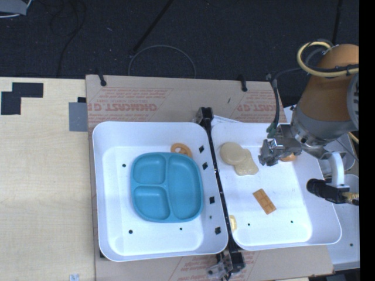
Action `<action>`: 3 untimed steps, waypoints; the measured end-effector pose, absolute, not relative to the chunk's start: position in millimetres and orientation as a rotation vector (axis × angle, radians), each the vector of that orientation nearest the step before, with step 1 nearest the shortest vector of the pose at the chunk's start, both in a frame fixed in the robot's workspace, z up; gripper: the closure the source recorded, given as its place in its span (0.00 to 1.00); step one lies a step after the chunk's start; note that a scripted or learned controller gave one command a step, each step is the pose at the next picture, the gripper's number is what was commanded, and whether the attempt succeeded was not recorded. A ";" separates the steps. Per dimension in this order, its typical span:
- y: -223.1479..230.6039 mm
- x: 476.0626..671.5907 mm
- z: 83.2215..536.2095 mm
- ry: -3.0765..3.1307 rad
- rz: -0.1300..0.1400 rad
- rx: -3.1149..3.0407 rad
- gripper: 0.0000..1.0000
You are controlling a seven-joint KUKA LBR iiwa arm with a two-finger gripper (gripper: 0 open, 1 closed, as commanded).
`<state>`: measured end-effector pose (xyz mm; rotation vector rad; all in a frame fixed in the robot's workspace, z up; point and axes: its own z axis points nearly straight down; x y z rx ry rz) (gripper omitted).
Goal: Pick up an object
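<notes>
The arm (328, 92) reaches in from the right, orange band uppermost, wrist bent down; its gripper (270, 154) hangs over the right bin's (304, 233) upper part.

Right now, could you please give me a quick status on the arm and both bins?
Gripper low in right bin, beside beige lump. Orange cracker lies apart, untouched. Blue tray fills left bin.

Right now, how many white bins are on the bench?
2. The left bin holds a blue plate; the right bin sits beside it, under the pincer.
</notes>
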<state>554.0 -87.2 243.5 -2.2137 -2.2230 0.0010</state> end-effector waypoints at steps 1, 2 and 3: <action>-32.8 562.9 230.4 -2.222 0.003 -2.213 1.00; 24.0 573.3 224.8 -2.224 0.001 -2.214 1.00; 70.5 570.9 216.3 -2.222 0.005 -2.213 1.00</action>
